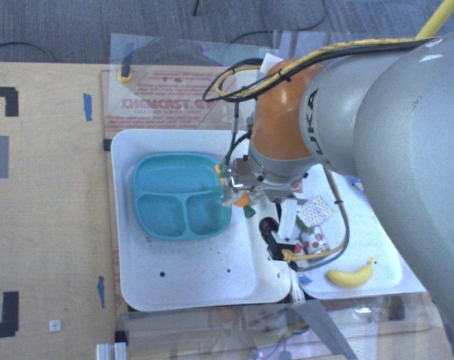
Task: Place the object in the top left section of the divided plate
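1. A small orange-and-green object (245, 202), possibly a toy carrot, is taken to be the task's thing. It is seen just off the 3 o'clock rim of the teal divided plate (145, 201), over the left bin (189, 276) near its right wall.
2. Its long axis appears to run from about 11 o'clock (orange end) to about 5 o'clock (green end), though it is too small for certainty.
3. The object is seen right at the tip of the gripper (238, 190), on its 5 o'clock side. Whether the gripper is clenched on it or released cannot be told, because the wrist hides the contact from above.
4. The plate's one wide compartment lies at 12 o'clock, and two smaller compartments lie side by side at 6 o'clock. The target is judged to be the left part of the upper compartment, at about 9 to 10 o'clock from the object, with the plate's right side lying between.
5. The coming move is therefore judged to be a carry toward 9 to 10 o'clock across the plate before any release.
6. The arm (287, 118) is seen reaching in from 3 o'clock. A banana (352, 274) and a patterned packet (314, 210) lie in the right bin (384, 253), well apart from the plate.
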`<state>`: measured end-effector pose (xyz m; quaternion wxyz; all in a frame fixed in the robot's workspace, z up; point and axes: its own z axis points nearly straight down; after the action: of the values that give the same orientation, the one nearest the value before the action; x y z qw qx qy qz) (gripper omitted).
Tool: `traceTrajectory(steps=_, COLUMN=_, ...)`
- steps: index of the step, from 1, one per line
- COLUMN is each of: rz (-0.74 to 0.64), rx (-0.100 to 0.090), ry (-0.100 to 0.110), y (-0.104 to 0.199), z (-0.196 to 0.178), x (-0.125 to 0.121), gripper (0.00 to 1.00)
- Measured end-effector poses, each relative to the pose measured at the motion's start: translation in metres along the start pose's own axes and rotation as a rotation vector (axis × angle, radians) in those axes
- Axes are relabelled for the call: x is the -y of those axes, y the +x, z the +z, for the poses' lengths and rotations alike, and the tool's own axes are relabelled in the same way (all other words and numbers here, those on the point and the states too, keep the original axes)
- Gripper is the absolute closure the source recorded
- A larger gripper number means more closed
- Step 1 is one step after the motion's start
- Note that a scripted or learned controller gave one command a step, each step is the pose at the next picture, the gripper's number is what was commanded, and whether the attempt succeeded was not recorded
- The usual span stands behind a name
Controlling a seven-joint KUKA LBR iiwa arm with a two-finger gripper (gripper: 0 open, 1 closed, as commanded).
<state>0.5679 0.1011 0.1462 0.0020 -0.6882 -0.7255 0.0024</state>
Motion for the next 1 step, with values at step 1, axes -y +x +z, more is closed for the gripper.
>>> traceTrajectory(steps=1, rz=-0.033, rx=0.001, ry=-0.003, y=-0.0051, z=-0.0709, x=0.0003, gripper=1.0)
